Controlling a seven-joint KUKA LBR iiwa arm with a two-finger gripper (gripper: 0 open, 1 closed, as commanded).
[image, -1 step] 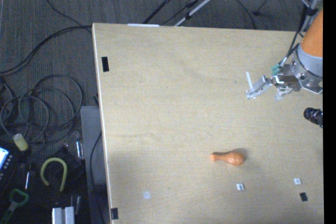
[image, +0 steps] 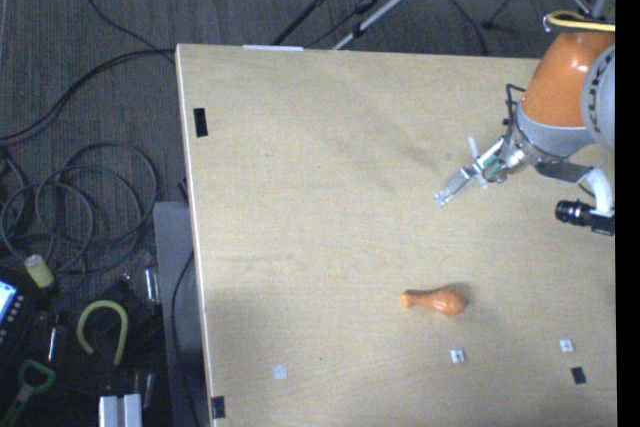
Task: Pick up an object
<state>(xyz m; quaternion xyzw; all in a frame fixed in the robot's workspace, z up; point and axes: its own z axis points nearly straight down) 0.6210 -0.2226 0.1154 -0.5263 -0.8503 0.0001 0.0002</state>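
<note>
Orange, bulb-and-neck toy piece [image: 435, 301], lying on its side toward the near right of the pale wooden board [image: 300, 215], thin end to the left, fat end to the right. Probably light, and likely hollow plastic or rubber: smooth-skinned, so apt to slip or roll away under a poor pinch. Looks sturdy enough, not fragile. Best taken across the bulb just right of the neck, jaws set square to the long axis; the tapered neck would likely squirt out. Sits low on the board, so calls for a deep descent.

Farther and a little to the right, well apart from the piece: gripper [image: 447, 194], raised above the board on the grey and orange arm [image: 560, 95], slanting down to the left. Holds nothing visible. Open or closed: cannot tell at this size.

Counted: one orange piece, one gripper, one board. On the board besides, three small pale tags [image: 457, 355] along the near side and three dark marks [image: 200, 122], as far as can be made out. Off the left edge, loose cables [image: 80, 195] on the floor.
</note>
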